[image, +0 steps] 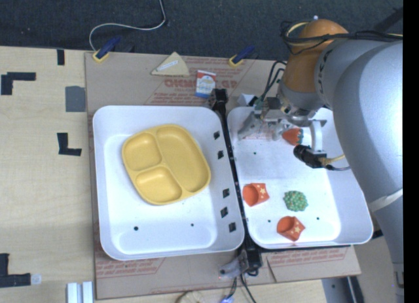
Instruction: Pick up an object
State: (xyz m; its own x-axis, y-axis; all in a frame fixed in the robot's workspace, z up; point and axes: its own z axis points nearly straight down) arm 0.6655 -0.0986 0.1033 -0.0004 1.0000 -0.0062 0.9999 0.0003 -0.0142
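- Two shallow white bins sit side by side on a cardboard sheet (131,76) laid over a wooden bench (39,184)
- The left bin (111,230) holds a yellow divided plate (165,163) with three compartments; the plate lies flat, turned at an angle, near the middle of the bin
- The right bin (340,223) holds three small loose objects in its near half: an orange-red cup (255,194) close to the wall shared with the left bin, a green bumpy ball (295,199) just right of that cup and apart from it, and a second orange-red piece (290,228) nearer the front rim, below the ball
- A further orange-red object (290,135) shows at the far end of the right bin, right beside the gripper hardware; whether it is held cannot be told
- The arm (366,92) reaches in from the right, its orange band (308,59) above the wrist, over the far part of the right bin
- The gripper (265,120) sits low over the far left corner of the right bin; state of the tool cannot be told from this angle
- A small red and white box (205,84) and a pale triangular piece (172,65) rest on the cardboard beyond the bins
- A thin cable (141,25) loops across the dark floor at the top
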